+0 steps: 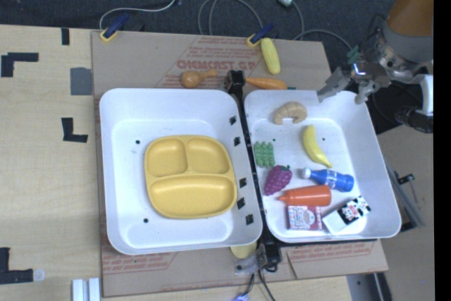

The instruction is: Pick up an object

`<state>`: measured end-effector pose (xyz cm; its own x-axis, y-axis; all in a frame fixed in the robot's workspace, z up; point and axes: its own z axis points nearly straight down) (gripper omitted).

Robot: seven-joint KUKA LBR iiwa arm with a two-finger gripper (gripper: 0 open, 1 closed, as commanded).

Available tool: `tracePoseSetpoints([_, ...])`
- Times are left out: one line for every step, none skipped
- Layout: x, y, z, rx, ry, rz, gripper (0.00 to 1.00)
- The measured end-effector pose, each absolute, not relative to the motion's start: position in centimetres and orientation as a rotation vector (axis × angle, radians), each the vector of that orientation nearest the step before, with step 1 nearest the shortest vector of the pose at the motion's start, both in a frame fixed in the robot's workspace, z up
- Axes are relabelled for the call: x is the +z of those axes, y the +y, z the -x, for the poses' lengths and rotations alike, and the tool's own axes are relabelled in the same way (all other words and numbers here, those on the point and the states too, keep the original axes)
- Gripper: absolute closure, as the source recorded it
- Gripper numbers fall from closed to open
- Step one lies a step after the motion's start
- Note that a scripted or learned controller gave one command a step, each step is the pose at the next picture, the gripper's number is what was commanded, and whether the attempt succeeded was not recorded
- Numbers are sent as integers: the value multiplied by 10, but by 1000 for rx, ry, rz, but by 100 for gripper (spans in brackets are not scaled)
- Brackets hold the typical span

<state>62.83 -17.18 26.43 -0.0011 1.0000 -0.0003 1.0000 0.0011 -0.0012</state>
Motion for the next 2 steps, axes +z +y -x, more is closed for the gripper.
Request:
tracePoseSetpoints([105, -176, -640, 14, -2214, 2211, 0])
tracePoseSetpoints([84, -162, -644, 3, -2225, 2221, 0])
